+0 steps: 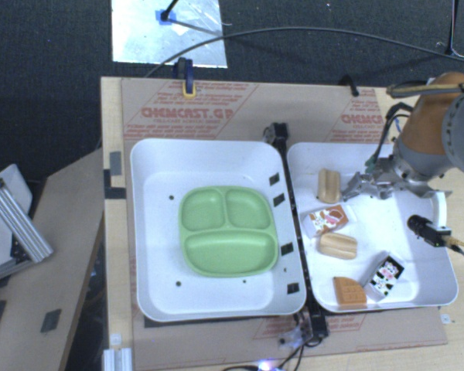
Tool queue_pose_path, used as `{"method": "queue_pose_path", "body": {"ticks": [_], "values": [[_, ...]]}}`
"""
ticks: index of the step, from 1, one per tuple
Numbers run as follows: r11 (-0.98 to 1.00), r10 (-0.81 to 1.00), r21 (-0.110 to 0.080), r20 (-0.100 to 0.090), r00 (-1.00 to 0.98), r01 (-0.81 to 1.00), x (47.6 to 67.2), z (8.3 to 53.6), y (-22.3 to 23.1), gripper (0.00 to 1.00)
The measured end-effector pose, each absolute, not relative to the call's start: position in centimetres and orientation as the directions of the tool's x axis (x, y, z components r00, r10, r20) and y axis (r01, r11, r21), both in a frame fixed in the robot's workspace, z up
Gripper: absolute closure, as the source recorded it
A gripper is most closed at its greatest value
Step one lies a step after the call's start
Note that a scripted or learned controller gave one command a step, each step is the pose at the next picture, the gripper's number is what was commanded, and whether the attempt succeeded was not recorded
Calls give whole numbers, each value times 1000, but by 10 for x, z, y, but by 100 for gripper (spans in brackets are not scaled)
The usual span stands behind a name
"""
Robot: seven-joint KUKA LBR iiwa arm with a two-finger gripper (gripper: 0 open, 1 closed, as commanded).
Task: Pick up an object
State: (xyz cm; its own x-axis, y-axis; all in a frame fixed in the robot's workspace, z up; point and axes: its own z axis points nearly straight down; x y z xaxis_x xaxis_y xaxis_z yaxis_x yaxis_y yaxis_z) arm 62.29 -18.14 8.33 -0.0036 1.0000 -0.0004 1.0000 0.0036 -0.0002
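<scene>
Cracker (349, 291): near edge of right bin (441, 284), flat, brittle; pinch its edges.
Patterned box (385, 275): just right of the cracker, light, stiff.
Bread roll (337, 245): mid-bin, likely soft, easy across its short width.
Wrapped snack (328, 219): just beyond, slippery film.
Tan block (329, 185): far left of that bin, upright.
Gripper (356, 185): just right of the block, low; finger spread unclear, nothing visibly held.
Green tray (228, 231): left bin.

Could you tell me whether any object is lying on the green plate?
No, the green plate in the left bin is bare; the objects lie in the right bin.
</scene>
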Motion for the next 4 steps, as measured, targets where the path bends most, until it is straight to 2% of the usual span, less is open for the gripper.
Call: {"method": "queue_pose_path", "body": {"ticks": [1,3,4], "values": [[5,1000,5,-2,-5,1000,624,96,-182,100],[7,1000,8,-3,-7,1000,628,225,-184,100],[8,1000,6,-2,-8,1000,629,270,-184,100]]}}
